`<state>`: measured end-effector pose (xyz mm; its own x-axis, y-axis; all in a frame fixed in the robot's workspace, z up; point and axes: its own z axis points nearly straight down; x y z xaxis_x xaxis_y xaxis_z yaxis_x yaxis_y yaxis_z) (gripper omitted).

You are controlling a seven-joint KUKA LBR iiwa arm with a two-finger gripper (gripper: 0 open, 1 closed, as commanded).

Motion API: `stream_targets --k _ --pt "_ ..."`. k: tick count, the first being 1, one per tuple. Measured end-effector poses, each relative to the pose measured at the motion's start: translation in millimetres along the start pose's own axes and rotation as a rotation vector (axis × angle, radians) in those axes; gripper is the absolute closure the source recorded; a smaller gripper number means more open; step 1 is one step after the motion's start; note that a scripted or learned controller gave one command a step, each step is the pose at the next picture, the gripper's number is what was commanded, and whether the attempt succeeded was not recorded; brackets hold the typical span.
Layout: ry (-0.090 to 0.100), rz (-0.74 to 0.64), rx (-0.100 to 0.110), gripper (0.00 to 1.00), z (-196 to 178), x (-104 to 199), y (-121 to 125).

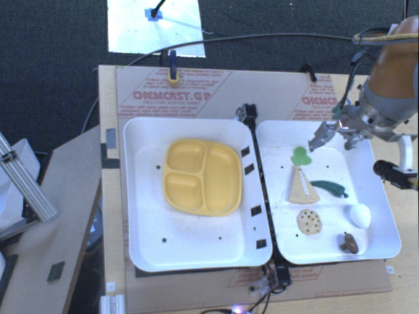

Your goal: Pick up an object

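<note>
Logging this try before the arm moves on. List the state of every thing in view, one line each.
gripper: open, above the right bin's far edge, holding nothing.
yellow tray: flat in the left bin, compartments bare.
green piece: lying in the right bin, near the gripper.
tan wedge: lying flat.
green pepper: on its side.
cookie: flat.
white egg: resting.
brown lump: resting by the near rim.

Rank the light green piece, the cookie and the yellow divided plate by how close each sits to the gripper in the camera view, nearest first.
Measured from the gripper, above the right bin's far side:
1. Light green piece, right bin, just left of and below the gripper.
2. Cookie, right bin, toward the near edge.
3. Yellow divided plate, in the left bin, farthest.
</note>
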<state>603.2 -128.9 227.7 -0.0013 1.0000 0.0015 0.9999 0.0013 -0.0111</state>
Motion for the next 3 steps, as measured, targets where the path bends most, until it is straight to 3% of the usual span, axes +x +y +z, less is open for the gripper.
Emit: stream_targets --k 1,3 --pt "-0.002 -0.002 -0.013 0.00 -7.5 0.4 2.4" --pt "-0.001 0.001 -0.011 0.00 99.4 6.7 3.2"
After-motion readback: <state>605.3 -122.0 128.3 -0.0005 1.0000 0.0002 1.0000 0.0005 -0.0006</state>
